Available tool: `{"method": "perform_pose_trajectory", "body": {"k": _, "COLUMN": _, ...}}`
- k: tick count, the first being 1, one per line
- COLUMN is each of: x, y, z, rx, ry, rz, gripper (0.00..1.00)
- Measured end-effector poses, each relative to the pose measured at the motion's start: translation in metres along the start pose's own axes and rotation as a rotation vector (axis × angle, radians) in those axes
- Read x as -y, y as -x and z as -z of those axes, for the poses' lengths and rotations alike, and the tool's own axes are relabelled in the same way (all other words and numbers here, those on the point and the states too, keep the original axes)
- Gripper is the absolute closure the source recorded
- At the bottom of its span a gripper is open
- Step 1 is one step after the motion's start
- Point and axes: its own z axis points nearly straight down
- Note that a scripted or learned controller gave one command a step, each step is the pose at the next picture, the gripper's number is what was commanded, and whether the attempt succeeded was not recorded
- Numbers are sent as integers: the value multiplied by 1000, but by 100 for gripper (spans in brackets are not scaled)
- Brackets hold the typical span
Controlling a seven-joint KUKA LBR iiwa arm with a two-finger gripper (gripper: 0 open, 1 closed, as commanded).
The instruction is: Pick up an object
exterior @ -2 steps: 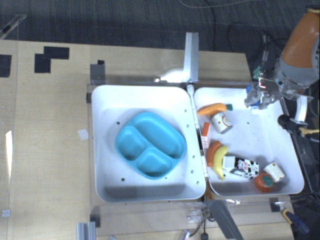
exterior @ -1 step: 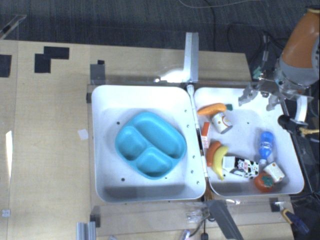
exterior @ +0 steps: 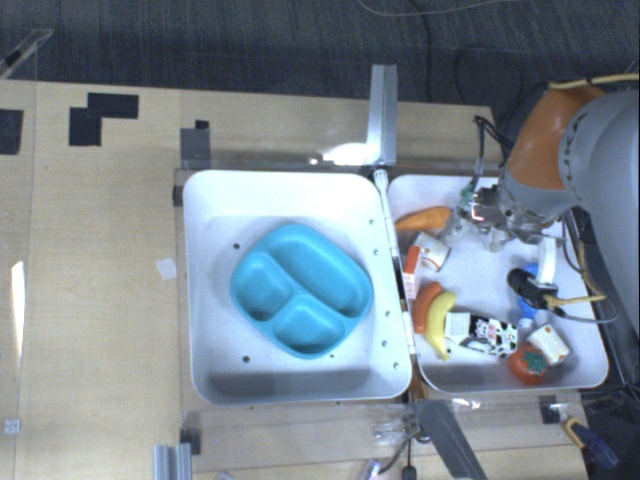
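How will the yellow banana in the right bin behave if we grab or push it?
The banana looks smooth and evenly coloured, likely a plastic toy, so probably stiff and light. Its curved shape suggests it would pivot rather than slide straight when pushed. It seems to touch an orange-red piece and a white box, so a push would likely shift those too.

Two white bins (exterior: 210, 268) (exterior: 480, 278), one blue divided tray (exterior: 300, 288), one carrot (exterior: 425, 218), one banana (exterior: 438, 323), one tomato (exterior: 528, 365)

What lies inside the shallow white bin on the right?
In the right white bin: an orange carrot, a yellow banana, a red tomato and a black-and-white box. The grey arm covers the bin's far right corner; anything under it is hidden.
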Motion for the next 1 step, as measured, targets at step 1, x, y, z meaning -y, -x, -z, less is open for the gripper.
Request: {"method": "perform_pose_trajectory", "body": {"k": 1, "x": -33, "y": -34, "z": -1, "rx": 12, "ry": -29, "rz": 134, "gripper": 0}}
